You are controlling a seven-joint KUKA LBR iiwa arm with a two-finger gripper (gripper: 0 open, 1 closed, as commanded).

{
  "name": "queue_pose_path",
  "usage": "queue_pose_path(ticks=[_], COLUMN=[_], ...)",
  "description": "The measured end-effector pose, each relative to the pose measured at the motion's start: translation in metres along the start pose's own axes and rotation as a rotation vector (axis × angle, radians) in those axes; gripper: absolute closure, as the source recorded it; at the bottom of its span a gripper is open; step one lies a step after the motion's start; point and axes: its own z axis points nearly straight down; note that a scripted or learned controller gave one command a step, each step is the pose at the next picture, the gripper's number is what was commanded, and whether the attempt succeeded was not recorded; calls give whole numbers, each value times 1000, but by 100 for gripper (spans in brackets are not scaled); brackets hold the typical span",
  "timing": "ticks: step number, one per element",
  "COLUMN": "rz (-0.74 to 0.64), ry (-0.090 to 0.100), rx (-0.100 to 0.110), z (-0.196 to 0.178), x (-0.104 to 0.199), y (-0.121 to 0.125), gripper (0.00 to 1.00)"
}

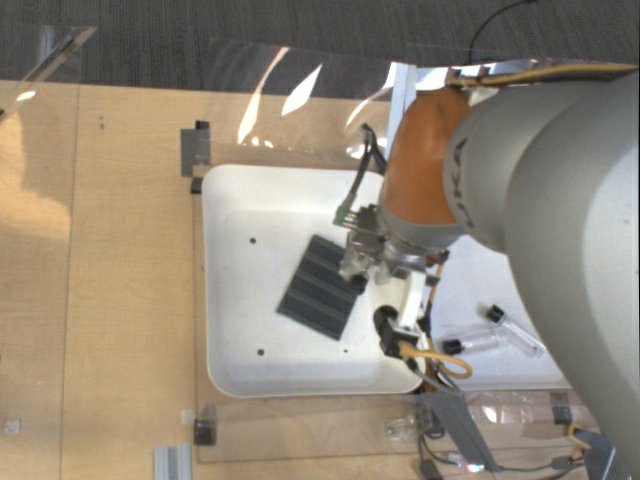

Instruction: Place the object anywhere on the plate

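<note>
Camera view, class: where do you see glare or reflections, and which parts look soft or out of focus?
In the camera view, bright streaks of glare cross a clear panel behind the shallow white bin; warm light patches fall on the wooden bench; the big grey arm with its orange band looks soft, being close to the lens; the dark ribbed rectangular plate is fairly sharp.

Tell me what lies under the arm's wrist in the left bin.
A dark ribbed slab lies flat on the left bin floor, its right edge by the wrist. Anything directly beneath the wrist is covered.
</note>
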Motion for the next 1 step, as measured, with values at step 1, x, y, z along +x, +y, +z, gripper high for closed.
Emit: queue_pose_path(ticks=[1], rz=[-162], ry=[0], rx=[-2], z=[0], x=[88], y=[23], gripper=[100])
